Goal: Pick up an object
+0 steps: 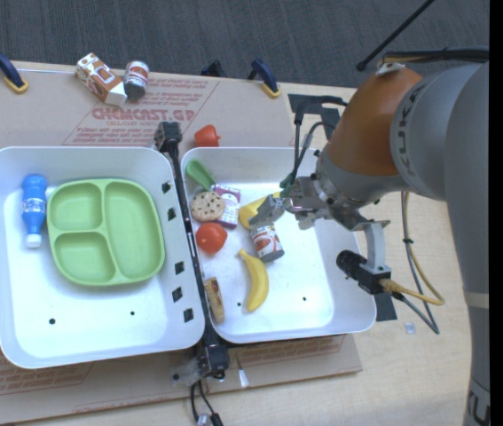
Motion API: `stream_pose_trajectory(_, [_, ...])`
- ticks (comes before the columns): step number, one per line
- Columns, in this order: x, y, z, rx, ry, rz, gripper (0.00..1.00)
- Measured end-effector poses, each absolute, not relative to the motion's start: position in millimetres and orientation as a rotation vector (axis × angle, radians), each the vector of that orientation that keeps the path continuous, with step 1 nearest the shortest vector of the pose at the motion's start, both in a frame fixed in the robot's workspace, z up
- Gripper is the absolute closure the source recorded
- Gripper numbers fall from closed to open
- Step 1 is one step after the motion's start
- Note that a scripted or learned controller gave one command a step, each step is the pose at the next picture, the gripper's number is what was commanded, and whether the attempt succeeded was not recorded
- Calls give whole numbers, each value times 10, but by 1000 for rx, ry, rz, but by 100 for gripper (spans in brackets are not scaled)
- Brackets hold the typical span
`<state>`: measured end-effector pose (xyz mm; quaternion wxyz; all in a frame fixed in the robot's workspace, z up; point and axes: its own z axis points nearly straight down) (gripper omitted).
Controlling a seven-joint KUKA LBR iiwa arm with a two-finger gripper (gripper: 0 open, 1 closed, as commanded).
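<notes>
Several small things lie in the right bin [349, 313], and the gripper [273, 209] hangs low over them, near the bin's middle. Whether its fingers are spread or closed I cannot tell; they are dark and run together against the clutter from this angle. Right under the tip stands a small can [267, 243] with a red and white label, tilted, and a yellow piece [253, 211] pokes out just beside the gripper on its left. Below the can lies a banana [255, 282], curved, apart from the others. To the left sit a red tomato [211, 236], a round cookie [206, 206] above it, a green bit [200, 174] near the bin's top wall, and a brown bar [214, 300] along the divider. The left bin [20, 327] holds a green divided tray [106, 231] and a blue bottle [34, 208] lying beside the tray's left edge. Beyond the bins, on the cardboard sheet [145, 109], rest a small carton [100, 78], another can [136, 78] and a red object [206, 136].
</notes>
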<state>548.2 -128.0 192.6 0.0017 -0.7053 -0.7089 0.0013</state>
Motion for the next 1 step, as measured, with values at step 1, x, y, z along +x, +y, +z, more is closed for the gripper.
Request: stream_pose_trajectory(1, [5789,-2064,1117,-2230,-2239,-12,0])
